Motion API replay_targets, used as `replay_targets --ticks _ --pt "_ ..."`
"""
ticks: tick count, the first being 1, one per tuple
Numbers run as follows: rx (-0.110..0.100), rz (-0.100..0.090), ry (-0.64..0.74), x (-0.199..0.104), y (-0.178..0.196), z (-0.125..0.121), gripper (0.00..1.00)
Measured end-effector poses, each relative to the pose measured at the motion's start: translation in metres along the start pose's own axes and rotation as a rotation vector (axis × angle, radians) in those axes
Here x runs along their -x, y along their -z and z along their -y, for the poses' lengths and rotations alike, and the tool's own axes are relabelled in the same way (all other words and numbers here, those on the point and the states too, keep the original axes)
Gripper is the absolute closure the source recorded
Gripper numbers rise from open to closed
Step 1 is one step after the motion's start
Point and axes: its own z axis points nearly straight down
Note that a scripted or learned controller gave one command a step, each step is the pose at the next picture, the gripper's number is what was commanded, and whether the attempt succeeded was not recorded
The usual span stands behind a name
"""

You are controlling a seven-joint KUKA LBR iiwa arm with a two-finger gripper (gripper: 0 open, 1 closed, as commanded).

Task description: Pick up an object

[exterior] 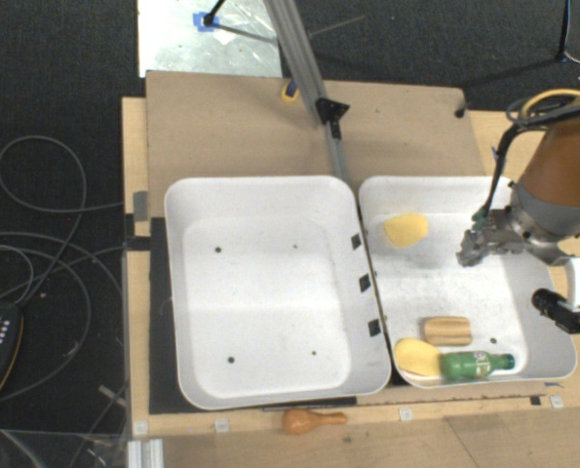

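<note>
The right bin (pixel 436 188) holds a yellow lemon-like object (pixel 406 229) near its back left. At its front lie a tan bread-like block (pixel 446 331), a yellow rounded piece (pixel 417 357) and a green bottle (pixel 476 365) on its side. My gripper (pixel 469 253) hangs over the right part of this bin, to the right of the lemon and above the bread block, touching none of them.
The left bin (pixel 187 203) stands beside the right one, with black clips along the shared wall. A small orange-brown object (pixel 313 419) lies on the bench in front of the bins. A slanted grey pole (pixel 299 52) crosses the back.
</note>
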Motion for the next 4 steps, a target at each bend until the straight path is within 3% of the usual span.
replay_targets --ticks 2,3,4 --pt "0.003 0.002 0.005 -0.001 0.100 -0.012 1.00" --pt "0.002 0.001 0.006 -0.001 0.123 -0.013 1.00" --pt "-0.001 -0.002 0.009 -0.043 0.117 -0.021 1.00"
